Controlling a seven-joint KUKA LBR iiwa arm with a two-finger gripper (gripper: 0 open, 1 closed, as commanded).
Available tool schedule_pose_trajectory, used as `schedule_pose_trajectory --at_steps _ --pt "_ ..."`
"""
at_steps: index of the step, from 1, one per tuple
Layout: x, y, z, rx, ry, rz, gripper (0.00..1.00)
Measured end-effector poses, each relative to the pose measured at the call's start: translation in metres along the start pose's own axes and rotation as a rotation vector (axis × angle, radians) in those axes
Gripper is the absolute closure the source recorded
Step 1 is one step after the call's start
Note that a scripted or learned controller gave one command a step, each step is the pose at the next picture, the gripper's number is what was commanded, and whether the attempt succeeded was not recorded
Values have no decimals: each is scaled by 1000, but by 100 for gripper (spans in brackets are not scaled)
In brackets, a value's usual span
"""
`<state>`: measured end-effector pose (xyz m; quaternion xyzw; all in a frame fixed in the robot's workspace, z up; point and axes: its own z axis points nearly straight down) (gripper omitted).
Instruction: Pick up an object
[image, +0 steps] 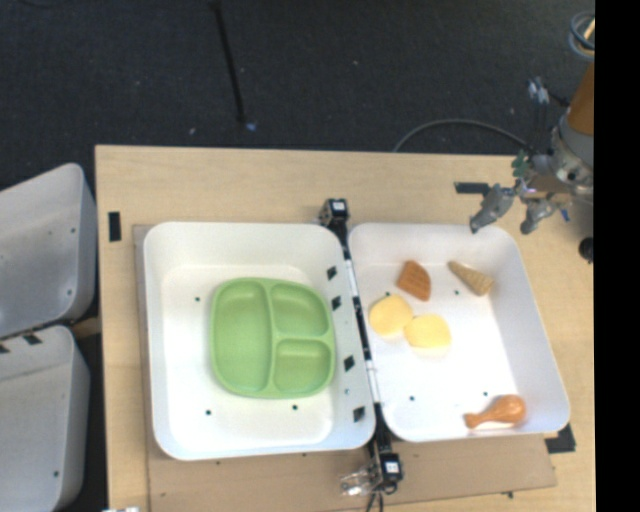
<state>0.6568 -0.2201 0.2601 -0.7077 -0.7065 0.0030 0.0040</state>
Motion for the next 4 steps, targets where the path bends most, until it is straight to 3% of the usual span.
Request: schedule_pose_trajectory --at_steps 1,2,4 --pt "0 2 -7 -12 -3 -3 0" --pt "-2 8 54 -6 -3 -3 0" --pt "-4 14 138 -9 -4 -8 0"
